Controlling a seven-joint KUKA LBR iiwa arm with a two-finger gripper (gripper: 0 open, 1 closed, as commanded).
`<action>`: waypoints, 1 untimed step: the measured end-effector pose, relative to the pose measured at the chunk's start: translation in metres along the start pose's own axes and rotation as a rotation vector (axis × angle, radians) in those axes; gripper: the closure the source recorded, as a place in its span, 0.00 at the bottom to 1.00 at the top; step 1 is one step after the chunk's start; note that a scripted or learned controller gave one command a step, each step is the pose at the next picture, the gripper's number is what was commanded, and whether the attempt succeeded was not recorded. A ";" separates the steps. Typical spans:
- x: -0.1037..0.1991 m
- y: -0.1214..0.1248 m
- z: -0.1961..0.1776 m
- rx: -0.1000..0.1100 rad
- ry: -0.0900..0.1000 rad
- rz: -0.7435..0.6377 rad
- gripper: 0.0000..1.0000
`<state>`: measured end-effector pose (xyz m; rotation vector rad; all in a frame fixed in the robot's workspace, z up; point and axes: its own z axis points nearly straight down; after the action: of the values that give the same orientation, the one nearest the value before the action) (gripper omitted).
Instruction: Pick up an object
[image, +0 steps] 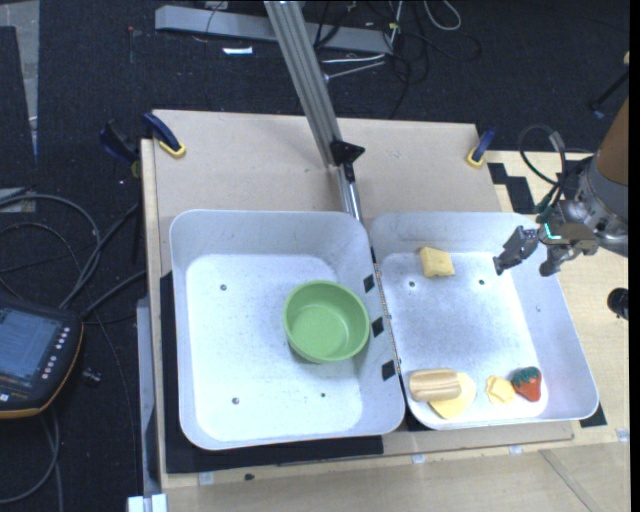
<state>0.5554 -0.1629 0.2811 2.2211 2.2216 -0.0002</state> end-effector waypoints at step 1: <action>0.000 0.000 0.000 0.000 0.000 0.000 0.00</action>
<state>0.5554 -0.1629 0.2811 2.2212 2.2216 -0.0002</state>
